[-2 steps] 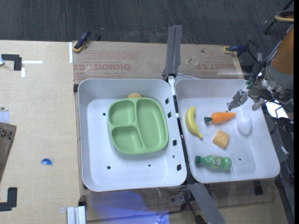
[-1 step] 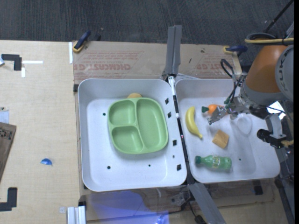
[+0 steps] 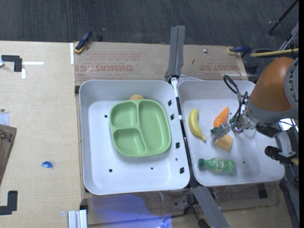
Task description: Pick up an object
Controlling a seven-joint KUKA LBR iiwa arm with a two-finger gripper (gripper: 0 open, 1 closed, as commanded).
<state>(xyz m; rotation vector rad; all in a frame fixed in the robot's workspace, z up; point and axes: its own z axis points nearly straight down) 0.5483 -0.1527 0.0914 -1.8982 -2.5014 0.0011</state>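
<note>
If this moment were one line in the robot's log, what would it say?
gripper low in right bin, over orange block | carrot, banana, bottle lying loose | green tray in left bin

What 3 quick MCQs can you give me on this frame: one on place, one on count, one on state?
1. Where is the green tray?
A. Left bin
B. Right bin
C. On the bench outside the bins

2. How many compartments does the tray have?
A. Two
B. Three
C. Five

3. How does the bottle sit?
A. Upright
B. On its side
C. Propped on the banana

Key:
1. A: the tray sits inside the left bin, while the banana, carrot and bottle are in the right bin.
2. B: its ridges split it into two small sections on the left and one long one on the right.
3. B: the bottle lies flat on the bin floor, cap toward the left, apart from the banana.
</note>
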